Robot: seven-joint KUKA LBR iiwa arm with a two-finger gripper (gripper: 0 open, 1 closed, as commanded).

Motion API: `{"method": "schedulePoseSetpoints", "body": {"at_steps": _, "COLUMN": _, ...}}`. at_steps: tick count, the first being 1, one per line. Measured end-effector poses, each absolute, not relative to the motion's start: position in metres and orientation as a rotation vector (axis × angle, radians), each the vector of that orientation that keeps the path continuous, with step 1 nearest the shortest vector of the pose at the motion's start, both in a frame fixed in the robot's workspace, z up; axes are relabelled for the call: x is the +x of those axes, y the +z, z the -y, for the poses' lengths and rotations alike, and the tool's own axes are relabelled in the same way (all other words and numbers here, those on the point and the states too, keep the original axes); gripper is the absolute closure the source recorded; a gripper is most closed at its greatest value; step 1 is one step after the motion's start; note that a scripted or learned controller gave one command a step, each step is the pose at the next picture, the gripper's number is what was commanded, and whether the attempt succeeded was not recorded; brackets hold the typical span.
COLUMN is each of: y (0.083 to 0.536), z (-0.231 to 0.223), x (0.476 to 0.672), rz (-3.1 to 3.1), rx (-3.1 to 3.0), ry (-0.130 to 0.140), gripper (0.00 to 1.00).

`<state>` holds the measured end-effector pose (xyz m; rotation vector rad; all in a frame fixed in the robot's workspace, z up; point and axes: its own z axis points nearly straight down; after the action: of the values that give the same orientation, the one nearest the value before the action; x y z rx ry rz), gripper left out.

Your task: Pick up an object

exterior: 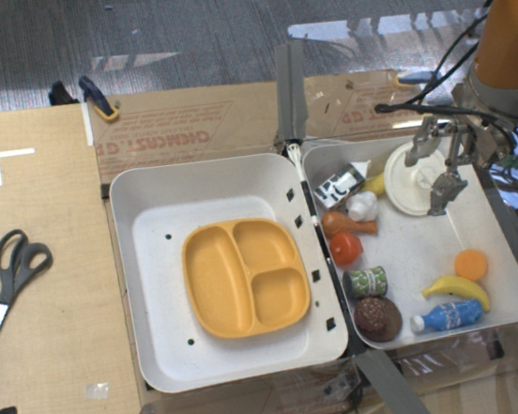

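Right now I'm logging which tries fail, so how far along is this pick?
Early. Done: the gripper is over the right bin, fingers spread above the white plate. In hand: nothing between the fingers. Left: close on an object and lift it. The banana, orange, blue bottle and tomato all lie in the bin, and the yellow tray sits in the left bin.

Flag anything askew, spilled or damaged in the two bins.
Nothing looks spilled or broken. The yellow three-compartment tray sits slightly rotated in the left white bin. In the right white bin, the small blue plastic bottle lies on its side beside the yellow toy banana.
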<state>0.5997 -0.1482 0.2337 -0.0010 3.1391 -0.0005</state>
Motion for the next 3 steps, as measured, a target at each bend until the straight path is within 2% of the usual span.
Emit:
{"method": "schedulePoseSetpoints", "body": {"at_steps": 1, "y": 0.131, "z": 0.123, "x": 0.627, "rz": -3.138, "rx": 0.027, "ry": -0.001, "gripper": 0.0}}
{"method": "schedulePoseSetpoints", "body": {"at_steps": 2, "y": 0.093, "z": 0.102, "x": 0.62, "rz": -3.144, "rx": 0.064, "ry": -0.002, "gripper": 0.0}}
{"method": "schedulePoseSetpoints", "body": {"at_steps": 3, "y": 0.094, "z": 0.213, "x": 0.568, "rz": -3.136, "rx": 0.068, "ry": -0.002, "gripper": 0.0}}
